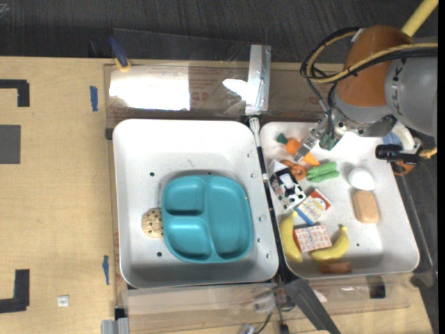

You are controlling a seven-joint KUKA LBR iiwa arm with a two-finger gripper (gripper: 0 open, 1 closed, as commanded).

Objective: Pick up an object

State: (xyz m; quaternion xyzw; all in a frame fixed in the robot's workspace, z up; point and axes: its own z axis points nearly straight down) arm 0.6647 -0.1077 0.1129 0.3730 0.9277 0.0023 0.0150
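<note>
My jaws hang over the right bin's far corner; open or clenched, I cannot tell. The carrot lies just beneath, beside green beans. It looks light, stiff and slick, best pinched across its middle.

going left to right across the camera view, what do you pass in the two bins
cookie → teal tray → banana → white egg, with the bread roll just below it. The small items packed at the right bin's left side overlap too much to order.
</note>
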